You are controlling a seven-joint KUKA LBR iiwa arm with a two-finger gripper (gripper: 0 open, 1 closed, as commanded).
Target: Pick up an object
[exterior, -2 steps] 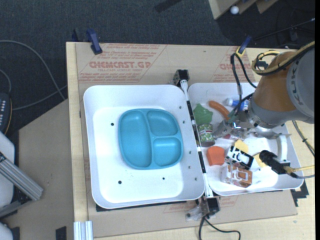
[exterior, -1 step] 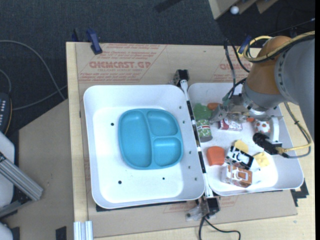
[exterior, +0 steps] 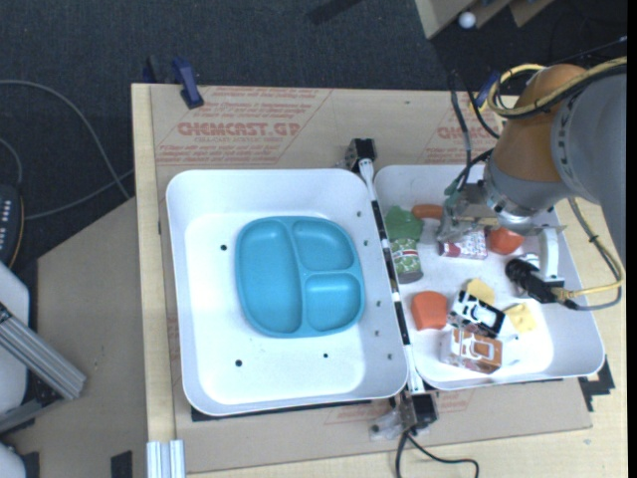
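Note:
The right white bin (exterior: 577, 352) holds several small objects. My gripper (exterior: 461, 225) hangs low over its upper middle, just above a red and white packet (exterior: 465, 248). A green can (exterior: 404, 229) lies to the gripper's left, with a small orange-red piece (exterior: 429, 210) beside it. A red piece (exterior: 506, 239) sits just right of the packet. Nearer the front lie an orange block (exterior: 430, 310), a black and white item (exterior: 479, 314), yellow pieces (exterior: 520, 318) and a brown and white box (exterior: 474, 349). The arm's body hides the gripper's tips.
The left white bin (exterior: 199, 227) holds a blue divided plate (exterior: 297, 273). A divider rail (exterior: 383, 257) separates the two bins. The arm's grey and orange body (exterior: 557, 137) covers the right bin's far right corner.

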